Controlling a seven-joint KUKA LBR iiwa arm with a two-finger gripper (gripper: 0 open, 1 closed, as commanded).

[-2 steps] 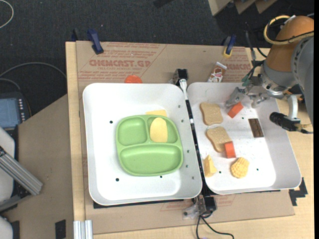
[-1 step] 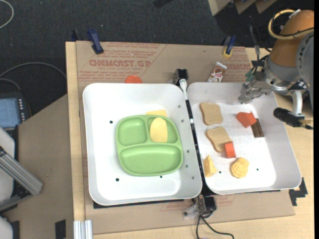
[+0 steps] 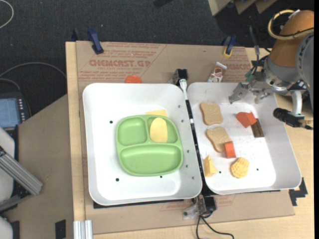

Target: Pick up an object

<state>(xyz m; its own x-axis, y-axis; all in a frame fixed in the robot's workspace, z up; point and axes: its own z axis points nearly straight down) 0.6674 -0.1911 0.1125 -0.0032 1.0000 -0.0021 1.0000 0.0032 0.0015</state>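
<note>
You're at the approach: the gripper [image 3: 242, 92] hovers over the right bin's [image 3: 284, 153] far edge, jaws spread, empty. Nearest is the red block [image 3: 245, 118]; next, descend over it.

We see two bread slices [image 3: 212, 113] lying flat in the right bin. Near them sit red blocks [image 3: 245, 119] and yellow corn [image 3: 239, 168].

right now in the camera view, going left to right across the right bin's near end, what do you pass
yellow wedge → orange block → yellow corn piece
</note>
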